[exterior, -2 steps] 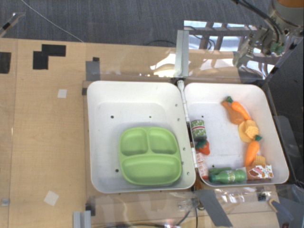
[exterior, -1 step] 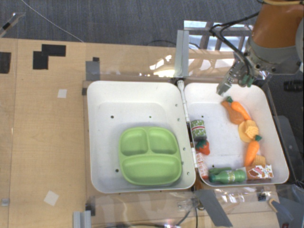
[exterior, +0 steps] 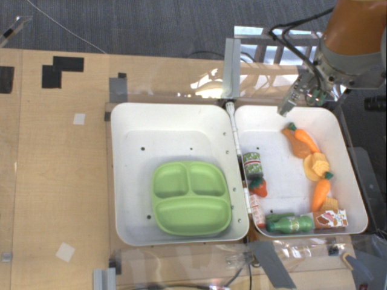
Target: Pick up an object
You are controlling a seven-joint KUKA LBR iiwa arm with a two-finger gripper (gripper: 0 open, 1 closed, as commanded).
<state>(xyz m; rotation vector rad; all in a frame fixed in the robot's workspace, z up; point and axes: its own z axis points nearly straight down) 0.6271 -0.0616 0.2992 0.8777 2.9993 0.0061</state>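
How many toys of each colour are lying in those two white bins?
Green: 3 - plate, bottle, can
Orange: 3 - carrot, carrot, round piece
Red: 2 - strawberry, carton
Total: 8

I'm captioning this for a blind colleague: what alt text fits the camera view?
A robot gripper hovers above the right white bin's far edge, near two toy carrots, a green bottle, a small can and a carton. The left white bin holds a green divided tray.
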